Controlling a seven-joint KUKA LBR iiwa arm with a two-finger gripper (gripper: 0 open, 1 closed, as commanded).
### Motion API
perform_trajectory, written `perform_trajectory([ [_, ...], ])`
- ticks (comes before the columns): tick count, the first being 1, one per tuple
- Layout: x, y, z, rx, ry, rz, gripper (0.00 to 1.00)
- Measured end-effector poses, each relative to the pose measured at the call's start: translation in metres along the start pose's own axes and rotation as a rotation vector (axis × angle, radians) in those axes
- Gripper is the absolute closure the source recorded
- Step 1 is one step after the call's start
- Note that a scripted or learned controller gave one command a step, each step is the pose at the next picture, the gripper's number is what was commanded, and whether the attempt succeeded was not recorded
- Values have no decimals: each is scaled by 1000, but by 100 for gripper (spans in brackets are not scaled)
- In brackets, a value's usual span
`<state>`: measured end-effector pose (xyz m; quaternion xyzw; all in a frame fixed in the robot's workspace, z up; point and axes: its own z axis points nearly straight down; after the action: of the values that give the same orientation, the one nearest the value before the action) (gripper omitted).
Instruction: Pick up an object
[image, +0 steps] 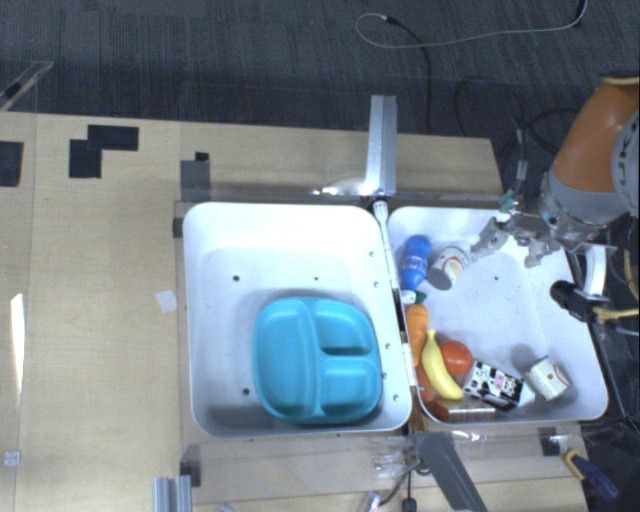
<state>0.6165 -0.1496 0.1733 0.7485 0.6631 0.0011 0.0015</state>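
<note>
The right bin (500, 300) holds a blue bottle (414, 260), a small can (449, 264) lying next to it, an orange carrot (416, 322), a yellow banana (437, 368), a red round object (456, 354), a black-and-white patterned box (494, 384) and a white cup (548, 377) on its side. My gripper (512, 246) hangs over the bin's far right part, just right of the can. Its fingers are spread open with nothing between them.
A blue divided plate (318, 358) lies in the left bin (230, 270). A metal post (382, 150) stands at the back between the bins. The grey and orange arm (600, 150) hangs over the right bin's far corner.
</note>
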Motion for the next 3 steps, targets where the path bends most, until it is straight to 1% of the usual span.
perform_trajectory([
  [1,57,46,86,-4,0,12,0],
  [2,49,48,42,-3,-1,-19,0],
  [3,55,22,85,-7,-2,12,0],
])
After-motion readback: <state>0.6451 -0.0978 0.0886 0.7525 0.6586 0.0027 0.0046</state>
